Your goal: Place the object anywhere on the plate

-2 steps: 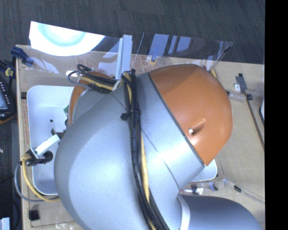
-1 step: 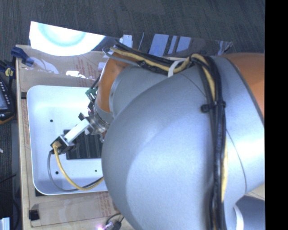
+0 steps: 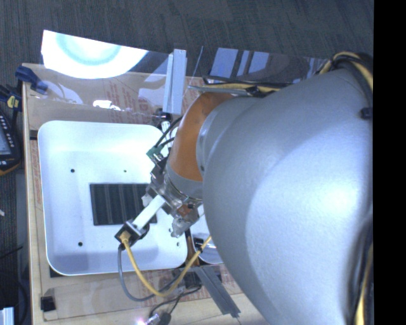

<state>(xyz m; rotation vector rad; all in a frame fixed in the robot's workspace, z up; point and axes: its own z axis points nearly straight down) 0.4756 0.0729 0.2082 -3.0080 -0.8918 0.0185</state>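
Light falls from above and is bright. The left bin (image 3: 60, 190) is washed nearly pure white, its floor losing detail, with soft grey shading along its near wall. A strong glare patch sits on the clear panel (image 3: 89, 57) at the top left. The arm (image 3: 285, 190), close to the lens, looks soft and out of focus, with a broad sheen. The floor (image 3: 127, 19) around the bench is dim and grainy.

No readable text, labels, brands, numbers or signs on anything here
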